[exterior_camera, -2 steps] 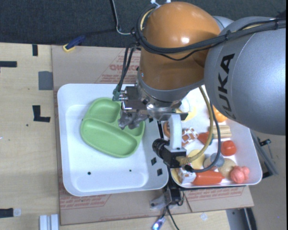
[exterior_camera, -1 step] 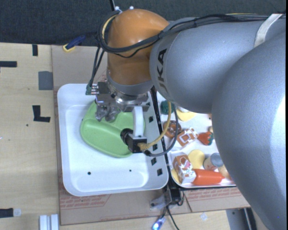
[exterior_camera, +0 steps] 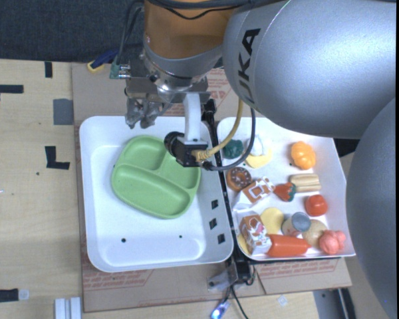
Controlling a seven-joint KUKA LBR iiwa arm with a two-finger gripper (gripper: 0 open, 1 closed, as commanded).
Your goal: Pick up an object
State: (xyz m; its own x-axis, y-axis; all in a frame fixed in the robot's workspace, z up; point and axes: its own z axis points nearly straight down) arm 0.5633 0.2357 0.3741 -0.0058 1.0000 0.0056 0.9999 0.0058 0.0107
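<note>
Grey arm [exterior_camera: 319,52] looms closest, over 2 white bins. Left bin [exterior_camera: 100,244] holds a green divided tray [exterior_camera: 153,178]; the right bin [exterior_camera: 339,171] holds toy foods, including an orange carrot [exterior_camera: 287,246]. Gripper [exterior_camera: 142,115] hovers above the tray's far edge; its grip cannot be told.

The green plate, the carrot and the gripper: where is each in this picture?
green plate [exterior_camera: 153,181]: camera view, middle of its divided surface.
carrot [exterior_camera: 287,246]: camera view, middle of its orange body.
gripper [exterior_camera: 141,119]: camera view, between its fingertips above the left bin.
</note>
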